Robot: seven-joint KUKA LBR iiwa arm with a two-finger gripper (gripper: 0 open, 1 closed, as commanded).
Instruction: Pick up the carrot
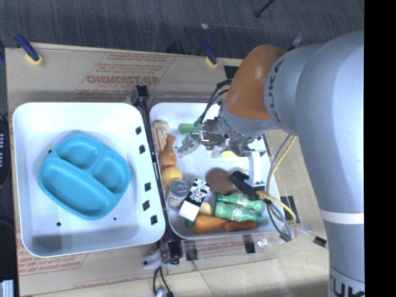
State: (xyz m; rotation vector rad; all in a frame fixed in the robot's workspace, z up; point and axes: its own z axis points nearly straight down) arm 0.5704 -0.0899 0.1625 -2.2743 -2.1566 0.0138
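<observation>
The big grey arm [322, 104] covers most of the right bin [185, 113], so the bin's far side is hidden. The left bin [37, 122] has a blue divided plate [85, 175]. The hand [204, 136] hangs over the right bin's top end, and I can't tell how it's set. The carrot [207, 224] lies at the near edge, wedged beside the green bottles [238, 208], well apart from the hand.

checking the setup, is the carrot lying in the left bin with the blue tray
No, the carrot lies in the right bin, near its front edge beside the green bottles.
</observation>
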